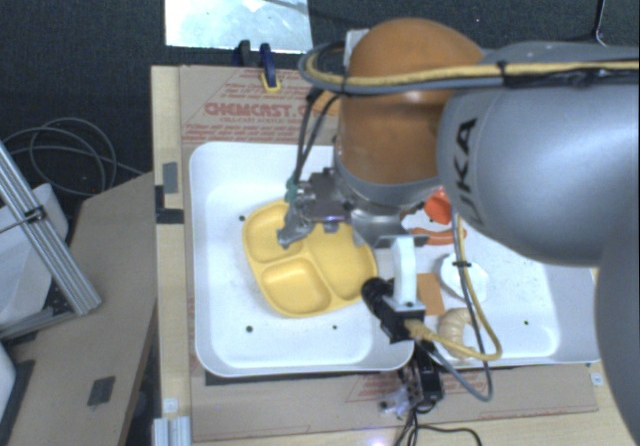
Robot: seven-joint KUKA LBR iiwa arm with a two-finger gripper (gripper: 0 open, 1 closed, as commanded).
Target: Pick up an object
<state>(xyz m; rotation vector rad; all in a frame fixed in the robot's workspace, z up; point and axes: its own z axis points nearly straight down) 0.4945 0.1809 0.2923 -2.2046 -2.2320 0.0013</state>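
A yellow divided plate (300, 269) lies in the left white bin (225, 234), a little right of its middle. The arm's orange band and grey wrist hang over the plate's right part. The gripper (300, 224) sits low at the plate's upper edge, largely hidden under the wrist. An orange object (438, 206) peeks out to the right of the wrist. A tan rounded object (452, 324) lies near the front of the right bin, next to a brown flat piece (430, 289).
The large grey arm (540, 164) covers most of the right bin (520, 334). Cables and a connector (420, 389) hang over the front edge. A cardboard sheet (240, 104) lies behind the bins, with a blue and yellow clamp (262, 62) on it.
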